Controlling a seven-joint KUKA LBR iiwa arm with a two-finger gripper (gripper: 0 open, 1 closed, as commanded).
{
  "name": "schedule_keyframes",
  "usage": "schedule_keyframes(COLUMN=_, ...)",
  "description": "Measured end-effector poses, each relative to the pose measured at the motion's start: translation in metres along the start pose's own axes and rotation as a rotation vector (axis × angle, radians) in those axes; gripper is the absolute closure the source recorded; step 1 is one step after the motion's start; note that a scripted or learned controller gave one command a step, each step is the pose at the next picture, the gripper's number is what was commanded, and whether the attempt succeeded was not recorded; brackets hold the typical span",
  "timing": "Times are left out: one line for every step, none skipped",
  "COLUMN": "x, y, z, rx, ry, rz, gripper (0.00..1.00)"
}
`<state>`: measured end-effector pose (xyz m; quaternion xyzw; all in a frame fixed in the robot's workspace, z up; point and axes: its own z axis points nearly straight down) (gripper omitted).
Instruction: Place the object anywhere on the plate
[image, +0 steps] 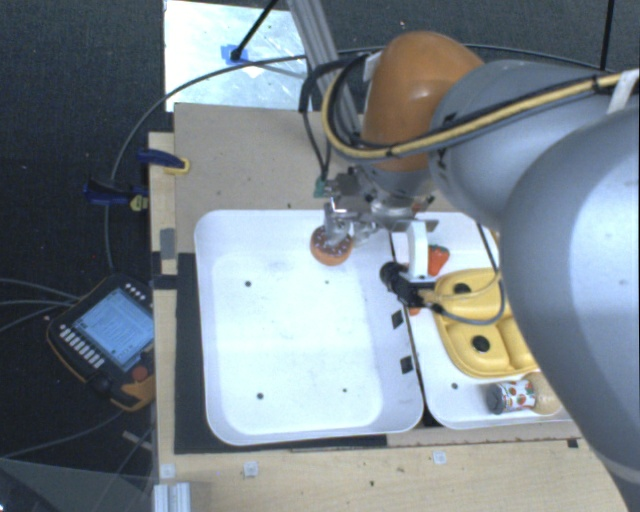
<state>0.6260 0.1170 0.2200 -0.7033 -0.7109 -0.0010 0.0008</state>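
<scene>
As the arm (560, 200) overhangs the plate (478, 345), 1 carrot (438, 260) flanks it.

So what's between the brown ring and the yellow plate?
Camera view: past the brown ring, both bins' adjoining rims, then a small orange item beside the yellow plate.

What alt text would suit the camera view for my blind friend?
A grey robot arm reaches over two white bins, its end effector at a small round brown object by the upper edge of the left bin. The right bin holds a yellow plate and a small can.
</scene>
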Motion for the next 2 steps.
schedule_keyframes(x=0.0582, y=-0.0043, z=0.0071, rx=-0.001, ry=0.000, rz=0.000, gripper=1.00)
schedule_keyframes(x=0.0542, y=-0.0037, z=0.0067, rx=-0.001, ry=-0.002, rz=0.005, gripper=0.00)
